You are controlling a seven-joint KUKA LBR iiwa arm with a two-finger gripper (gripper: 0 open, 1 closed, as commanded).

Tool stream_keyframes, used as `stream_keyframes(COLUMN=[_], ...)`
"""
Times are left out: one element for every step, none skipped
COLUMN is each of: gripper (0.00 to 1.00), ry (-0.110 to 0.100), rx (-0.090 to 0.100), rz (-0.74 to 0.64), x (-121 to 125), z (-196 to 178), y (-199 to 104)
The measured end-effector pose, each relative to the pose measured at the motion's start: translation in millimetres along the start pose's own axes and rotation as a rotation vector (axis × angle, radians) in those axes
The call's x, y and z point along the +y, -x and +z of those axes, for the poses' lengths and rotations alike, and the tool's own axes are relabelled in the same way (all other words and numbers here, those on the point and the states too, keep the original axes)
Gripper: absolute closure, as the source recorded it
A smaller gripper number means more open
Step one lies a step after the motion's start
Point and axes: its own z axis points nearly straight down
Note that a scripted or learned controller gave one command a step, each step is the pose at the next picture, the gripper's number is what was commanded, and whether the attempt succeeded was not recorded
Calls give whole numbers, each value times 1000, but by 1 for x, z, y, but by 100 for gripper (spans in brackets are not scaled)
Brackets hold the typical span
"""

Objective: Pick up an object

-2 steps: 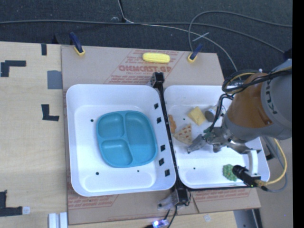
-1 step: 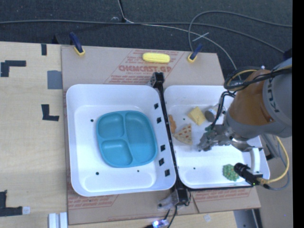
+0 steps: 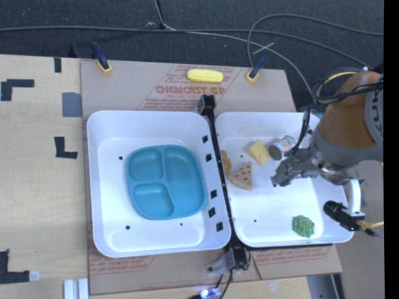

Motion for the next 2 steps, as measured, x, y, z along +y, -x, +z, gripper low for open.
stream_keyframes(gripper=[100,100], ry=[0,-1], rx=[0,0], rz=[-1,-1], x=[10,10], z=[-47,-80], y=[1,0])
